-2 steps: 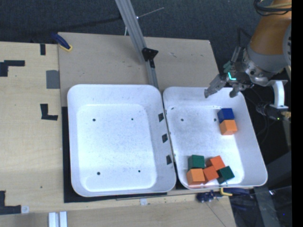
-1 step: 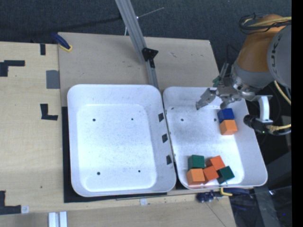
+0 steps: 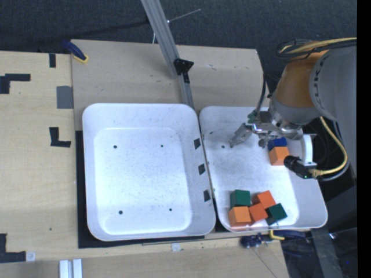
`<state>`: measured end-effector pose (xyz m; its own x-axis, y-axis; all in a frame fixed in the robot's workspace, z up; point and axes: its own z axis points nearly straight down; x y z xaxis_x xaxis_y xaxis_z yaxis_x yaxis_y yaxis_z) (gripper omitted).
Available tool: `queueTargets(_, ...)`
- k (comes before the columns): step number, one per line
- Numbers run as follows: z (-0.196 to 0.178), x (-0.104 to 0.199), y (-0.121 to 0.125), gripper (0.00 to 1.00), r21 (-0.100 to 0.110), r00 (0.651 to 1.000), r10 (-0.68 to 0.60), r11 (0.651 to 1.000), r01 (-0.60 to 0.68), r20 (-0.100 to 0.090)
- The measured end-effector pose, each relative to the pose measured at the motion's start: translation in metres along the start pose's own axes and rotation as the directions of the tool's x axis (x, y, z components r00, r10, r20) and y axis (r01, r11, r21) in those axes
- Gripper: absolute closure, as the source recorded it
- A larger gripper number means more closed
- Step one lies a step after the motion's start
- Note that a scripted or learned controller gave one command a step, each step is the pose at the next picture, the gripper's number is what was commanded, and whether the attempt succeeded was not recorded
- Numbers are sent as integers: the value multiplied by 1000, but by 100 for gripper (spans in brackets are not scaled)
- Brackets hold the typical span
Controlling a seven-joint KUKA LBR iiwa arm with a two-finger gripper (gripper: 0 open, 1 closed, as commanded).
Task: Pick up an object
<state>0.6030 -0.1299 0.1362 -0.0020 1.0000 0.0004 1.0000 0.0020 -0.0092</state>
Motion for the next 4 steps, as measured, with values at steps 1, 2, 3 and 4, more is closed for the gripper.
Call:
queueTargets(1, 47, 1, -1, 0, -4, 1000, 0, 1000, 0, 1)
queueTargets(2, 35, 1, 0, 100, -6, 1000, -2, 1000, 2, 0)
queueTargets(3, -26, -2, 6, 100, -14, 1000, 0, 1000, 0, 2)
queueTargets(4, -80, -2, 7, 100, -14, 1000, 0, 1000, 0, 2)
